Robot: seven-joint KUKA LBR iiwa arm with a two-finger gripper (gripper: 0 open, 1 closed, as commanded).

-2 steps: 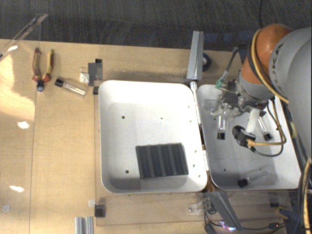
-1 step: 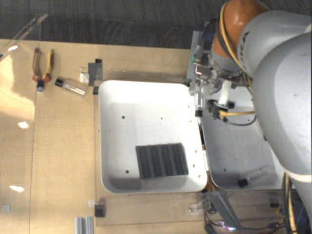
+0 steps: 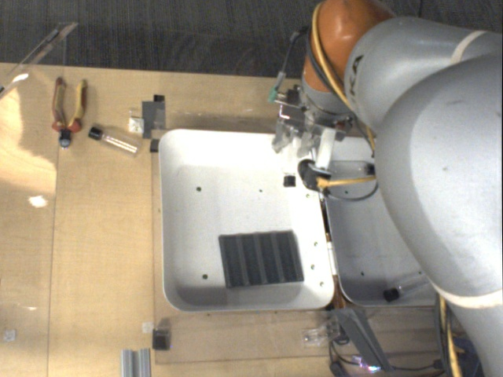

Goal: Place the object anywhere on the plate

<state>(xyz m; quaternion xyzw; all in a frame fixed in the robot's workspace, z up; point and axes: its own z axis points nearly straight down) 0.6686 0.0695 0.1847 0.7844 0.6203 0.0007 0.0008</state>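
Looming in from the right as a bulky grey robot arm (image 3: 424,155) with an orange band (image 3: 346,22) above the wrist, bent over the meeting edge of the two bins. Spreading underneath as a pale wooden bench (image 3: 78,250), lit by a bright glare at its left. Sitting side by side on that bench as two shallow white plastic bins: the left bin (image 3: 181,234) in plain sight, the right bin (image 3: 361,250) largely covered by the arm.

Lying flat on the left bin's floor, toward its near edge, as a dark grey ribbed rectangular plate (image 3: 261,259) with nothing on top. Hanging over the far right corner of the left bin as a metal claw (image 3: 297,151), trailing yellow and black cables; cannot tell whether clenched or released, the tip being lost in clutter.

Resting on the bench at far left as red-handled pliers (image 3: 68,108), with a clear glass vial with a black cap (image 3: 114,140) just beside. Showing just below the claw, on the left bin's floor close to its right wall, as a small dark square object (image 3: 289,181), apart from the plate; cannot tell whether touching the claw. Lying in the right bin's near part as a small dark piece (image 3: 391,294).
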